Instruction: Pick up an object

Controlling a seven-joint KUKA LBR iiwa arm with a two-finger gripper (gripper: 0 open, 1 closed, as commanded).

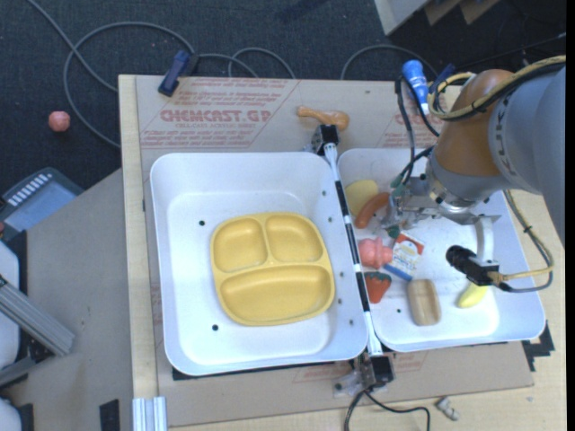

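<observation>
My gripper (398,212) reaches down into the right bin (517,317) near its left side, under the grey arm with the orange band. Right by it lie an orange-red sausage-like toy (369,210) and a yellow piece (361,191). Just below the gripper sit a small white, red and blue carton (407,255) and a pink toy (375,254). Lower in the same bin are a red toy with a green top (378,286), a tan bread loaf (423,301) and a yellow piece (471,296). The wrist hides the fingers.
In the left bin (180,196) lies a yellow divided plate (269,268). An orange item (323,115) and a blue clip (175,72) rest on the board behind the bins. Off the bench, a pink ball (59,120) sits on the dark floor.
</observation>
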